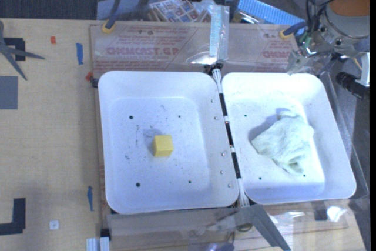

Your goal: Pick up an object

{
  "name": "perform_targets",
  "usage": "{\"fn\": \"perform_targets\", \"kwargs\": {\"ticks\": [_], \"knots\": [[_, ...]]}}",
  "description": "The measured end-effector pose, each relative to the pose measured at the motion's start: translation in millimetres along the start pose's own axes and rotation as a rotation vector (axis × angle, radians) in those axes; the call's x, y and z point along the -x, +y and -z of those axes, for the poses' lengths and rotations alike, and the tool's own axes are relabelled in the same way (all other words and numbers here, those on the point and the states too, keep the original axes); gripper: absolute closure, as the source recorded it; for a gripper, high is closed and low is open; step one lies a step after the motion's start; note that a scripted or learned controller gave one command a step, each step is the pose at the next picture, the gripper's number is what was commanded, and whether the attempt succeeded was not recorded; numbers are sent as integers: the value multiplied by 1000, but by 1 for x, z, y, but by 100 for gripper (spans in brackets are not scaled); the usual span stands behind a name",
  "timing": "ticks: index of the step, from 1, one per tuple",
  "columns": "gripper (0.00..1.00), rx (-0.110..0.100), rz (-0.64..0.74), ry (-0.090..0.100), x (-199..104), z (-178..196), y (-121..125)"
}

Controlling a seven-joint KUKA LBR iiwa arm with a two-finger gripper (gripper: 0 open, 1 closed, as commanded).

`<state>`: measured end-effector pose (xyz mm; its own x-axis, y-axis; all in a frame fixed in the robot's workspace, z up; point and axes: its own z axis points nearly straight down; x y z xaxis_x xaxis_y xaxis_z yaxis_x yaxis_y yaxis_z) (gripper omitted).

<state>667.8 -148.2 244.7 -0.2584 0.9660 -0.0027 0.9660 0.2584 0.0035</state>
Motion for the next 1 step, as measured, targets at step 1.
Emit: {"fn": "perform_targets", "kwargs": {"ticks": [1], "knots": [[100,-7,-314,3,-45,-110,11]]}}
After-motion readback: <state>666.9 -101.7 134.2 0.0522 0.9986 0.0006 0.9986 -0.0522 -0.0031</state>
